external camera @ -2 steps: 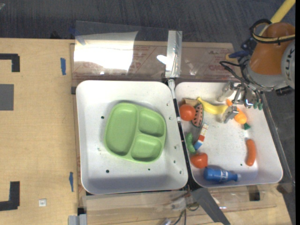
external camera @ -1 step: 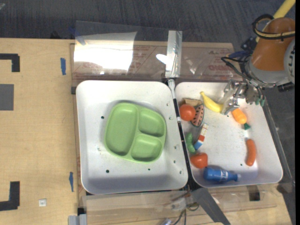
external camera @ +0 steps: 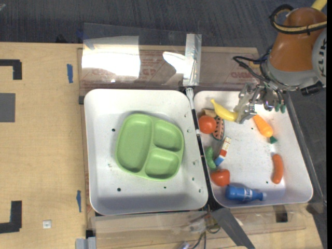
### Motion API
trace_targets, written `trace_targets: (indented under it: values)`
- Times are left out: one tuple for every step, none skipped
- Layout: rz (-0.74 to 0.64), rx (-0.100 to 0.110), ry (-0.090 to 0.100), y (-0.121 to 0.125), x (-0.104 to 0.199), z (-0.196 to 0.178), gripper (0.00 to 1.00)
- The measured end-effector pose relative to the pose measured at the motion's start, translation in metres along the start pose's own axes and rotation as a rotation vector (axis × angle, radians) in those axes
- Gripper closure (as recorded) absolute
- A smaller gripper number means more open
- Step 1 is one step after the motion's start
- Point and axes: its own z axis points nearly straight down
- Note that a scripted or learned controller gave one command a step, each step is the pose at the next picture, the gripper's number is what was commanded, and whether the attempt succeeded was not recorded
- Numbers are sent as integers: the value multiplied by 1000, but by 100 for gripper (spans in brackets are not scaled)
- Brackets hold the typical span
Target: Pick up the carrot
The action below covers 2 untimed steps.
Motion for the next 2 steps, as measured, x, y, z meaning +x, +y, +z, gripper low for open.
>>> trace_targets:
  values:
    - [-61,1,0,-52,-11,64,100]
    - [80,2,-2,-33,11,-7,100]
